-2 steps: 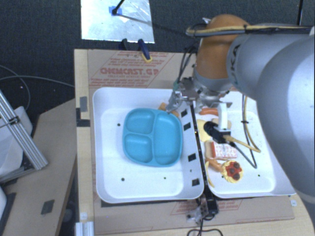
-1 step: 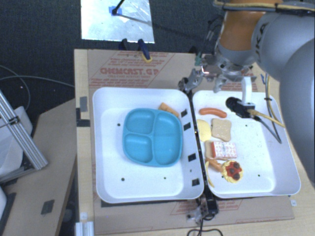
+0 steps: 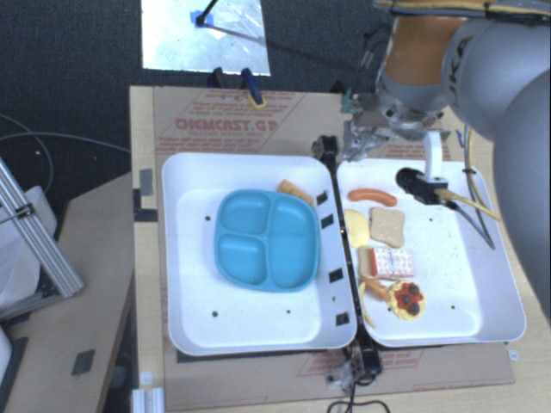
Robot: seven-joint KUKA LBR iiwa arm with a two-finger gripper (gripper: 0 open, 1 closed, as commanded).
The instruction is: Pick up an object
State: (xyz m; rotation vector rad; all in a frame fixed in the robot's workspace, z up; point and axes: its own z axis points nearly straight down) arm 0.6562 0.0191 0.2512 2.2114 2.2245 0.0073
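I see the hand point(image 3: 366, 140) hovering over the far edge of the right bin point(image 3: 495, 304); whether it is spread or pressed together I cannot tell. In that bin lie a sausage point(image 3: 372, 197), a bread slice point(image 3: 387, 226), a wafer point(image 3: 393, 262) and a small pizza point(image 3: 406, 298). A blue divided plate point(image 3: 265, 238) sits in the left bin point(image 3: 185, 317).

Bins point(image 3: 482, 317): two, white, side by side
Plate point(image 3: 265, 238): one, blue, divided, in the left bin
Orange wedge point(image 3: 295, 191): one, at the plate's far edge
Sausage point(image 3: 372, 197): one, right bin
Bread slice point(image 3: 387, 226): one
Yellow piece point(image 3: 356, 228): one, beside the bread
Pink-and-white block point(image 3: 391, 263): one
Pizza piece point(image 3: 406, 299): one, red-topped
Fries point(image 3: 372, 287): small orange sticks, number unclear
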